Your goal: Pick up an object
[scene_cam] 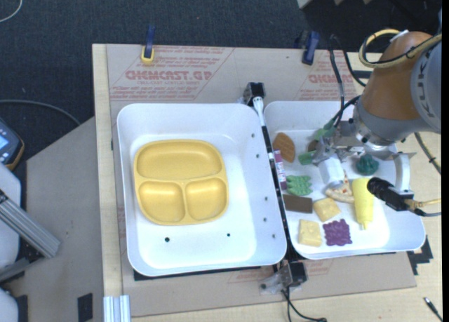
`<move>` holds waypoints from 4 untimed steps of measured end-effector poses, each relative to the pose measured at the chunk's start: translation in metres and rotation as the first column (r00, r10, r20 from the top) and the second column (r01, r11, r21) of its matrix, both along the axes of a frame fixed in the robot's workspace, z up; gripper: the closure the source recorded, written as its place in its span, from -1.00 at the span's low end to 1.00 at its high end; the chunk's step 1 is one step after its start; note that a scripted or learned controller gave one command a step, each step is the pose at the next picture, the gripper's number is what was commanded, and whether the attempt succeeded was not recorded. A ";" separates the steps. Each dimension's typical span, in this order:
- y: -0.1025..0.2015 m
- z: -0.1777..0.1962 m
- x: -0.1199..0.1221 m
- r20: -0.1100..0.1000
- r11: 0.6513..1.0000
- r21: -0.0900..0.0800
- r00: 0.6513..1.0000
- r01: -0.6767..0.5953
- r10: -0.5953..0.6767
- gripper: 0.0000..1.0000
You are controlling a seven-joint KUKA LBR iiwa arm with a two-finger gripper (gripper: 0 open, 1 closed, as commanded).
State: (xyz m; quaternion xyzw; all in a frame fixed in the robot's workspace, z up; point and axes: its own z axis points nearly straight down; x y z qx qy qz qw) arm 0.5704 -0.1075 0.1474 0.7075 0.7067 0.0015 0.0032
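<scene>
The claw [328, 153] hangs low over the right bin [407, 233], in the right-middle of the frame, reaching in from the grey arm with its orange band [396, 75] at the upper right. Whether it is wide or narrow cannot be told from this slant, and nothing can be made out held in it.

Small toy foods lie around and below it in that bin. A brown oval piece [284, 146] sits to its left near the bin's left wall. A green leafy piece [299, 185] lies below that, with a dark brown block [298, 204] just under it. A white cylinder [332, 171] lies right beneath the claw, and a dark green piece [365, 166] sits to its right. Lower down are a pizza-like slice [341, 191], a yellow corn-like piece [363, 203], a pale yellow cube [326, 209], a second yellow block [309, 233] and a purple grape cluster [337, 232].

The left bin [242, 243], touching the right one along the centre of the frame, holds a yellow divided plate [181, 179] with three compartments. Both bins rest on the desk [203, 68].
</scene>
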 end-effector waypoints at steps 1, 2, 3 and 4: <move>-0.008 0.061 0.003 0.002 1.000 0.000 1.000 -0.001 0.001 1.00; -0.008 0.079 0.004 -0.001 1.000 0.001 1.000 -0.002 0.002 1.00; 0.045 0.089 0.007 -0.002 1.000 0.003 1.000 -0.007 0.007 1.00; 0.095 0.085 0.003 -0.009 1.000 0.005 1.000 -0.007 0.007 1.00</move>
